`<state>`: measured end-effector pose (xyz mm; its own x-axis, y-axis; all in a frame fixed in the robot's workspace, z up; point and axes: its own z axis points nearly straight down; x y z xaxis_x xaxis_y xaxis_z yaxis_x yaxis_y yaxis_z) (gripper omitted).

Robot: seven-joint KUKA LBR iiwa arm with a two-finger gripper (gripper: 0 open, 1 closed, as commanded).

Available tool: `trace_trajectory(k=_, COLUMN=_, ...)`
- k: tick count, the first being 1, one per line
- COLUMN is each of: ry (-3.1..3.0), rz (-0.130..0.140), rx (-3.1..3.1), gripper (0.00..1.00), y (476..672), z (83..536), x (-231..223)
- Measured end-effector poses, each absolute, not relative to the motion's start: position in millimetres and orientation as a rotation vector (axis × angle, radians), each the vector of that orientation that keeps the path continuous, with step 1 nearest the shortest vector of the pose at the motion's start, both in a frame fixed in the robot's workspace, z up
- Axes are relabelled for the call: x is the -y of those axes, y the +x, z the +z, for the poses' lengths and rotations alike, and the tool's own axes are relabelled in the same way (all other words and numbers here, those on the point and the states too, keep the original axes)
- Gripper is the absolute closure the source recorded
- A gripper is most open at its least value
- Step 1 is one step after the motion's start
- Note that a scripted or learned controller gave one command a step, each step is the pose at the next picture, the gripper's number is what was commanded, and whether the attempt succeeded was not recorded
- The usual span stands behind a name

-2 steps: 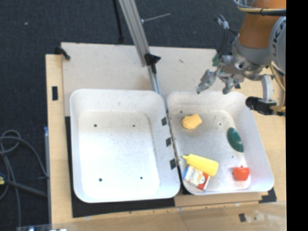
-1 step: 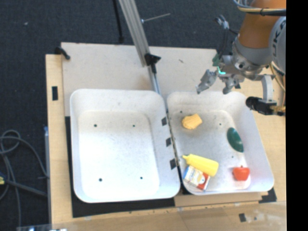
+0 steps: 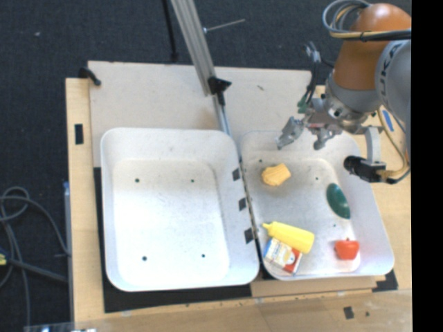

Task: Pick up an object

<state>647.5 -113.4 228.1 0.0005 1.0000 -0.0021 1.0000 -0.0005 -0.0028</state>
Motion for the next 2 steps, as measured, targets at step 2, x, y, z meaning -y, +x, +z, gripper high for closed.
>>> trace_trajectory(k=2, ry=-2.22, rz=0.005, rx=2.221, gripper=0.0, y=651.2, z=121, x=111)
